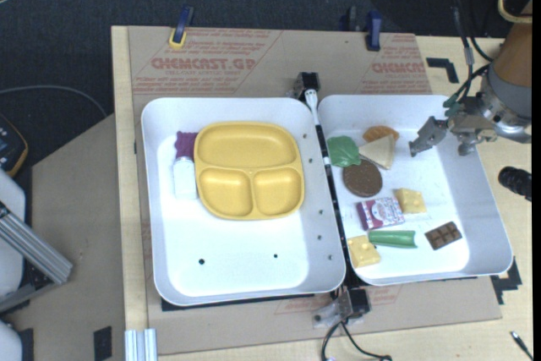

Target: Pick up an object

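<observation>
The right bin [482,182] is taken as the landmark, since the loose objects for picking are gathered within it. At its centre a round brown disc [363,179] is seen, with a green leaf-shaped piece [343,151] touching it on the upper left. A pale wedge [380,152] lies just above the disc, and an orange-brown piece [381,133] sits against the wedge's far edge. Below the disc a purple-and-white packet [381,212] is found, with a small yellow chunk [411,200] just to its right. Nearer the bin's front edge a green stick [392,238] lies crosswise, touching a yellow block [363,250] at its left end. A dark brown bar [443,235] rests apart from these, toward the bin's front right corner.

To the left of the right bin, and touching it along one side, the left bin [245,275] is placed. In it a yellow divided tray [249,168] is held, with three compartments, none of them seen to contain anything. Against the tray's left rim a purple item [185,143] and a white item [183,177] are lodged.

The gripper [441,134] is positioned over the upper right part of the right bin, clear of every object, with the arm [514,76] entering from beyond the bin's right wall. Two dark fingers are seen spread apart, with nothing between them.
</observation>
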Available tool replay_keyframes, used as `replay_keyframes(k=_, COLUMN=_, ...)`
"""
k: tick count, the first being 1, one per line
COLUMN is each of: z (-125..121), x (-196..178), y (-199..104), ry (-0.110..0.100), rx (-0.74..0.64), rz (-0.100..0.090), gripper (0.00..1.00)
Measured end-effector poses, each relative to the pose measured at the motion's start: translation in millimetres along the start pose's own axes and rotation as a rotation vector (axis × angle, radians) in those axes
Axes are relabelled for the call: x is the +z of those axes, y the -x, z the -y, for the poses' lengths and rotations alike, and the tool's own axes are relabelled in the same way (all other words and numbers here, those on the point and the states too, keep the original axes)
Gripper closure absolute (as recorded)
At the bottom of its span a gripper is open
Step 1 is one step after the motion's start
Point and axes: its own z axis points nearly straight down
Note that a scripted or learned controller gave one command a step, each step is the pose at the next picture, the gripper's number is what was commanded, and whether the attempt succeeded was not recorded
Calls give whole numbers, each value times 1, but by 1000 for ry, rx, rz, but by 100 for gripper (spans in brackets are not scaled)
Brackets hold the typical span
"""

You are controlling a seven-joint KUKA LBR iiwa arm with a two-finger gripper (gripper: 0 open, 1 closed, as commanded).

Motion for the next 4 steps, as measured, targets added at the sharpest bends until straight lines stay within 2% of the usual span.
replay_keyframes(k=1, z=-3, x=-7, y=0, ry=13, rx=-3, rz=3, gripper=0)
replay_keyframes(k=2, z=-9, x=45, y=-9, ry=8, rx=-4, rz=1, gripper=0)
replay_keyframes(k=3, z=-4, x=94, y=-1, ry=7, rx=-2, rz=1, gripper=0)
replay_keyframes(k=4, z=-4, x=126, y=-2, ry=10, rx=-3, rz=2, gripper=0)
